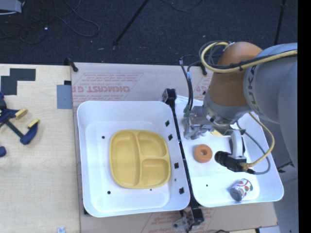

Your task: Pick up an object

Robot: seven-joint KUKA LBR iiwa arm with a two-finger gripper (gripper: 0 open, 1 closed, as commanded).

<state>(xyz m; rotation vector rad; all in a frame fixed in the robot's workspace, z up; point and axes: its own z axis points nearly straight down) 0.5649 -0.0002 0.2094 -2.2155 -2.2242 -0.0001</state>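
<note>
A yellow divided plate [140,158] lies flat in the left bin [92,120]. In the right bin [265,191] an orange ring [203,153] rests near the left wall. A small crumpled silver, white and red object [241,189] lies near that bin's front right corner. My gripper [195,128] hangs low over the right bin's back left part, just behind and slightly left of the orange ring. The wrist above hides much of it, and nothing shows in its grasp.
The arm's grey and orange body covers the back right of the right bin. A black divider [177,144] with clips runs between the two bins. Blue and yellow clamps [22,125] lie on the wooden bench at far left.
</note>
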